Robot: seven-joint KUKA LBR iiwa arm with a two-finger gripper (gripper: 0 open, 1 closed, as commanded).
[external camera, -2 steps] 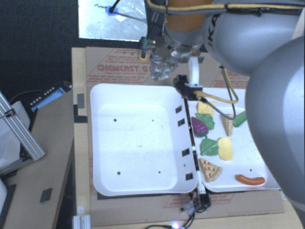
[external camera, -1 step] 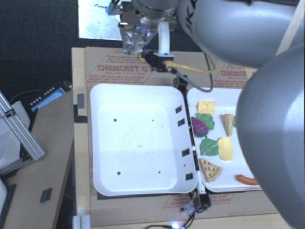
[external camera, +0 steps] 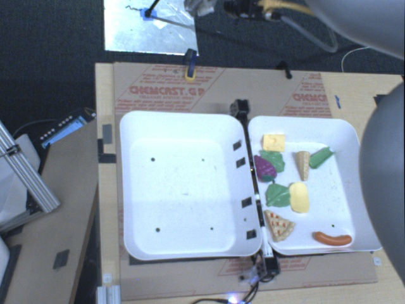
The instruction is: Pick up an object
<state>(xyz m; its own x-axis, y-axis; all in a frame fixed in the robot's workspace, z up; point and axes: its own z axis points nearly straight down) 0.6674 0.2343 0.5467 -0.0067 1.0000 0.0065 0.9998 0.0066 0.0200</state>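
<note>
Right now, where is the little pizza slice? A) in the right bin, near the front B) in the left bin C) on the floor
A: the pizza slice lies in the right bin, at its front left part beside the hot dog.

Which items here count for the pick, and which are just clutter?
For the job: cheese, cone, pepper, purple leaf, green leaf, lemon, pizza, sausage, right bin.
Lying about: left bin, clamp, foil sheet.
</note>
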